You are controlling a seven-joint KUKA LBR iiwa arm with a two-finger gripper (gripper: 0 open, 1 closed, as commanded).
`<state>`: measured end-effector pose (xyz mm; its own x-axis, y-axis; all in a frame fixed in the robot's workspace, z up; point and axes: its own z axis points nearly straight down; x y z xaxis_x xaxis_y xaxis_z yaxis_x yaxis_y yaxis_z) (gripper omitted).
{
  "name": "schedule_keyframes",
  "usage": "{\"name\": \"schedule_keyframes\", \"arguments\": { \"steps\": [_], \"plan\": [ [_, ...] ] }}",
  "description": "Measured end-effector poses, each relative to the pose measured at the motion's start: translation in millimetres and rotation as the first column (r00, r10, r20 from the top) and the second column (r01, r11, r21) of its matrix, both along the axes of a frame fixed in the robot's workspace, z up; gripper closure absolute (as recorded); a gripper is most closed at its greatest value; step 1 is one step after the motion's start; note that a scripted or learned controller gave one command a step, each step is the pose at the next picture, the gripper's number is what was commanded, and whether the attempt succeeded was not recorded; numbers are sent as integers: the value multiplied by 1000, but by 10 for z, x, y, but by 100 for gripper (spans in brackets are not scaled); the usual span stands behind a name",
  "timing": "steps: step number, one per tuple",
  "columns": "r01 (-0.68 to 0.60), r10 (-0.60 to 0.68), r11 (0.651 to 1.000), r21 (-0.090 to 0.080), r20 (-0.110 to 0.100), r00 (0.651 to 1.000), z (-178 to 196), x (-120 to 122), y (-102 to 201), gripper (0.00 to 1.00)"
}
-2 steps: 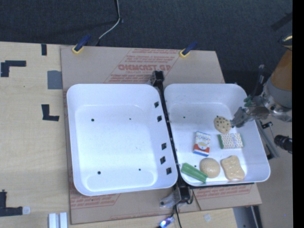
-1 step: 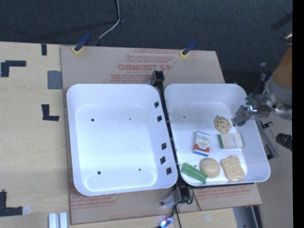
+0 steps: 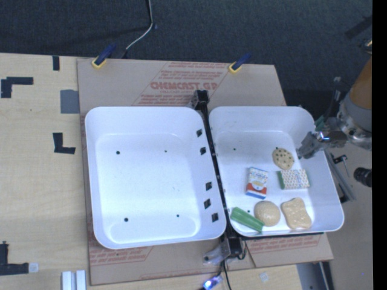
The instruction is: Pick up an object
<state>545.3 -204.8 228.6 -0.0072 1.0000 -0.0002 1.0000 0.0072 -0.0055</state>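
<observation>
From the overhead camera we see two shallow white plastic bins touching along a black centre divider. The left bin (image 3: pixel 97 162) offers broad open floor. In the right bin (image 3: pixel 242 125) the far half is bare; the near half holds a round speckled cookie (image 3: pixel 282 157), a small white-and-red carton (image 3: pixel 257 182), a white dotted packet (image 3: pixel 294 179), a green block (image 3: pixel 247 219), a tan bun (image 3: pixel 266 212) and a tan bread slice (image 3: pixel 296 214). The dark two-finger gripper (image 3: pixel 309 145) hangs over the right rim near the cookie, holding nothing; we cannot tell its opening.
</observation>
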Motion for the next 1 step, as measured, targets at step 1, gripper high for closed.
{"name": "schedule_keyframes", "arguments": {
  "steps": [1],
  "plan": [
    [0,0,1000,0,-1,1000,-5,-2,0,0]
  ]
}}
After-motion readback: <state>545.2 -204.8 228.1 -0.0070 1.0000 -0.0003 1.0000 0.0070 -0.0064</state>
